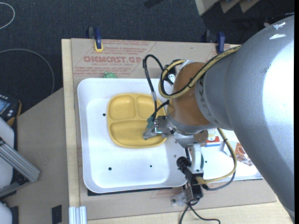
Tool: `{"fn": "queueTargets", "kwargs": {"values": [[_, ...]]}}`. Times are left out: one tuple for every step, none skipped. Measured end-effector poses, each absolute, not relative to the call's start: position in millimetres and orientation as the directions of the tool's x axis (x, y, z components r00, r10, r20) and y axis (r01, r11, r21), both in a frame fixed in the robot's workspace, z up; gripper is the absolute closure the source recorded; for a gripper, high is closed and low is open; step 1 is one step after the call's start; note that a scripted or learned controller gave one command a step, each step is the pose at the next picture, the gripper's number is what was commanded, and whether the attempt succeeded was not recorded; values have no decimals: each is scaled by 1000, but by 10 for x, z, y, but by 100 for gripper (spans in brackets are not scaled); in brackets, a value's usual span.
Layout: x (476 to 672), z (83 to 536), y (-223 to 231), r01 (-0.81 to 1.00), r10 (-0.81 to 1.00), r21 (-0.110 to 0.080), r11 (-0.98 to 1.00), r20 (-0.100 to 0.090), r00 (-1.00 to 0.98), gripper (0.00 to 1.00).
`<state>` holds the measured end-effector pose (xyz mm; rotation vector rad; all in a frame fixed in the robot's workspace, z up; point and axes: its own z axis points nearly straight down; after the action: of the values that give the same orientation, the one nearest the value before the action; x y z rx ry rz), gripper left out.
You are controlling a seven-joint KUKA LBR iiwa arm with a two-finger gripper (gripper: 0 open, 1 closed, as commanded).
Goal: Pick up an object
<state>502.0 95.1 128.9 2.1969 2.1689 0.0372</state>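
1. Left bin point(93, 139): shallow, white, rounded corners, set on a brown board point(74, 69) printed with red lettering.
2. Yellow divided plate point(128, 120): three compartments, lying flat in the upper middle of the left bin, right edge close to the bin's right wall.
3. Arm point(261, 92): large, grey, entering from the right, with the orange band point(187, 101) above the wrist and black and yellow cables looped around it.
4. Gripper point(152, 130): metal tip low over the plate's right edge, near the lower right compartment; jaw state cannot be told, tip too small and partly masked by the wrist.
5. Right bin point(252, 172): mostly covered by the arm; printed cards or packets in red and white point(240, 154) partly visible inside.
6. Clamps: one yellow and blue point(97, 37) on the board's far edge at left, one more point(220, 41) at right.
7. Small green item point(110, 75): on the board, just beyond the left bin's far wall.
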Motion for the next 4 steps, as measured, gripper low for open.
{"fn": "queueTargets", "kwargs": {"values": [[5018,1285,956,998,1000,55,-11,-22,12,0],[5017,1286,956,998,1000,56,-12,-22,13,0],[5029,1273,965,998,1000,53,-14,-21,15,0],[5034,1362,907,998,999,56,-20,-31,22,100]]}}
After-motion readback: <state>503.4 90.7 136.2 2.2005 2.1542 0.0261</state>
